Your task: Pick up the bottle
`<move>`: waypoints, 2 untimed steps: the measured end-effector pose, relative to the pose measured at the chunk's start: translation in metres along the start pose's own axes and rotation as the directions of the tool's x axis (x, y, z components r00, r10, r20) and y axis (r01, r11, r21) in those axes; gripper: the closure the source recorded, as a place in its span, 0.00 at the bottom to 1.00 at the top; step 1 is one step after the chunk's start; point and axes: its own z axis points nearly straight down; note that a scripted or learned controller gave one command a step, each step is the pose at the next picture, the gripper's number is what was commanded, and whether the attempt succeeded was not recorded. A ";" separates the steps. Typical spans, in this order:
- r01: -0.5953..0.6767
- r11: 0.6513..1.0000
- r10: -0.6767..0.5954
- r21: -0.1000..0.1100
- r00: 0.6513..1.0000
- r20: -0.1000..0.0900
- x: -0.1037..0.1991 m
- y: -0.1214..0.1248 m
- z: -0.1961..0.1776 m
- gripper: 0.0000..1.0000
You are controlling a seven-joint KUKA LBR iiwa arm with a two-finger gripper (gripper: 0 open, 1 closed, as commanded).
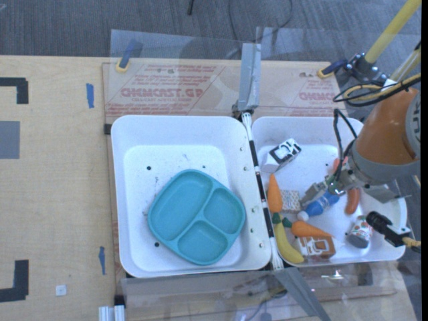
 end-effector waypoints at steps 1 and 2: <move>-0.009 1.000 0.009 -0.006 1.000 0.006 -0.005 0.000 -0.011 1.00; -0.010 1.000 0.010 -0.006 1.000 0.007 -0.006 -0.001 -0.011 0.00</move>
